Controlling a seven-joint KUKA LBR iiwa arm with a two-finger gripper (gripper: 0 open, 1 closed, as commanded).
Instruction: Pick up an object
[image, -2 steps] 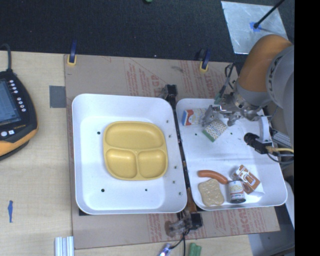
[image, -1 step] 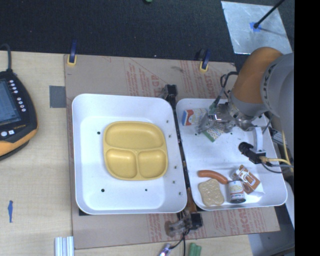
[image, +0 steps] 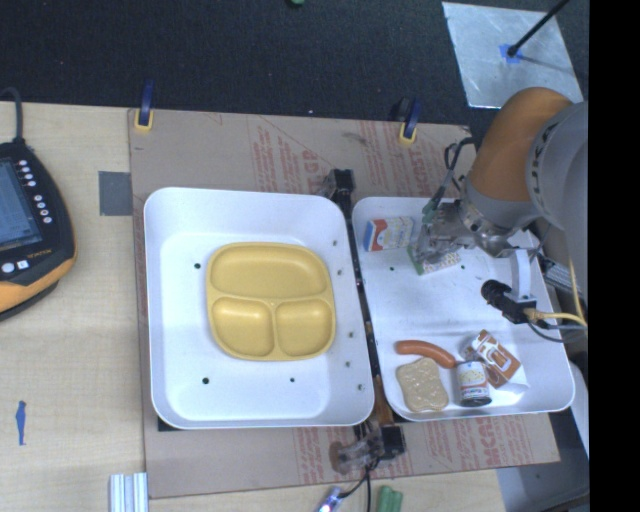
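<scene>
Down inside the right bin (image: 455, 310) with the tool (image: 432, 245), at the bin's far end, orange-banded arm reaching in behind it. Cannot tell whether the tool is apart, together or clamped on anything: too blurred and too dark at the tip.

Just beside the tool, on the side toward the left bin (image: 180, 375): a small carton (image: 385, 235), white with red and blue, lying against the bin's far corner. Cannot tell whether touching the tool or merely next to it.

Directly under the tool: a small pale speckled thing (image: 447, 261), too blurred to name. Cannot tell whether touched.

Well apart from the tool, toward the bin's near rim, with bare white floor between:
- a sausage (image: 424, 350), lying flat, nearest of the group to the tool;
- a slice of bread (image: 421, 386), just beyond the sausage and touching or nearly touching it;
- a small can (image: 473, 384), upright, just beside the bread;
- a brown-and-white box (image: 496, 357), tilted, touching the can on its far side.

Farther from the tool, across the seam between the bins: a yellow divided plate (image: 270, 300), flat in the middle of the left bin, three compartments.

Beneath both bins: a brown cardboard sheet (image: 250, 150) on the wooden surface (image: 60, 400), held by two blue clamps (image: 145, 105) at its far edge. Farthest from the tool, at the surface's opposite end: a handheld control pendant (image: 25, 235), black and orange.
</scene>
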